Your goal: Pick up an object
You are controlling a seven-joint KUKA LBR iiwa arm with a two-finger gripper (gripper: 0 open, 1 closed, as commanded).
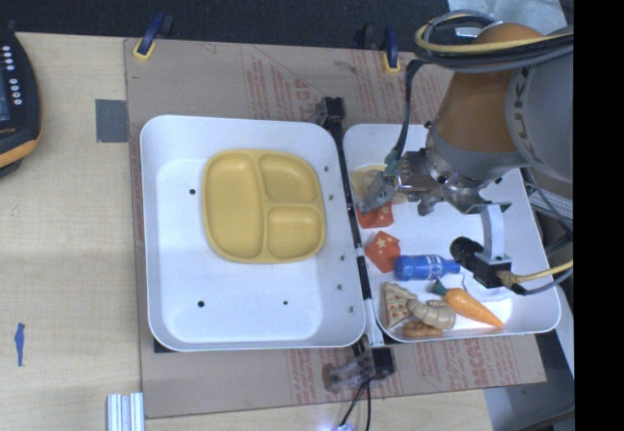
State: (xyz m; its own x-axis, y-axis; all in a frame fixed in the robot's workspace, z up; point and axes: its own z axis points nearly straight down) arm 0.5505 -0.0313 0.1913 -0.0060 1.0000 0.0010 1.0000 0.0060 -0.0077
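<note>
The jaws (pixel 382 187) hang over the upper left corner of the right bin (pixel 522 224), low over the toys; whether they are wide or narrow I cannot tell, since the wrist hides most of them. Directly under them, or just beside, lies a yellowish piece (pixel 368 180), and touching it on the near side a red piece (pixel 375 215). Either looks the likeliest target, and I judge the coming move a short descent, not a traverse. Further toward the near rim sit a second red block (pixel 383 252), a blue bottle (pixel 421 267) lying crosswise, then a carrot (pixel 473 307) and a pastry (pixel 417 310). The bin wall stands close on the left, leaving little room that side. Beyond it, the left bin (pixel 166 224) holds a yellow tray (pixel 263 205) on the tabletop (pixel 68 224).
</note>
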